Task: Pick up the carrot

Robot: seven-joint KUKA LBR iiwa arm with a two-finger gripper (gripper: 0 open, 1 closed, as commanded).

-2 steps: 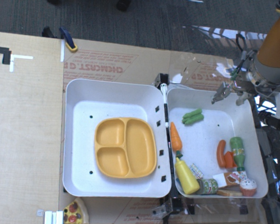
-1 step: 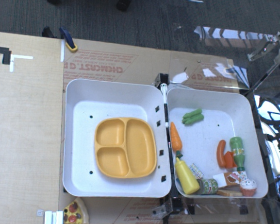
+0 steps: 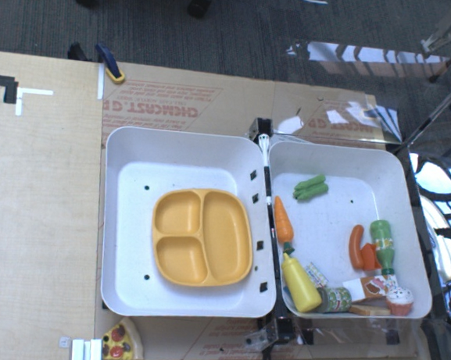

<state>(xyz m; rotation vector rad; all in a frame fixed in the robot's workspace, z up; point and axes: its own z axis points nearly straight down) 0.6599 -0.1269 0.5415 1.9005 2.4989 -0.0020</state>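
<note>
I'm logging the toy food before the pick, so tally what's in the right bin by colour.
Orange: 1, tapered plastic carrot
Green: 2, bean pods, bottle
Yellow: 1, squeeze bottle
Red: 1, sausage
Mixed small items at the front right: cannot tell
Total: 5 clear

A pizza slice toy (image 3: 119,342) at seven o'clock is partly tucked under the left bin (image 3: 121,205). Small items at five o'clock overlap, unidentifiable.
</note>
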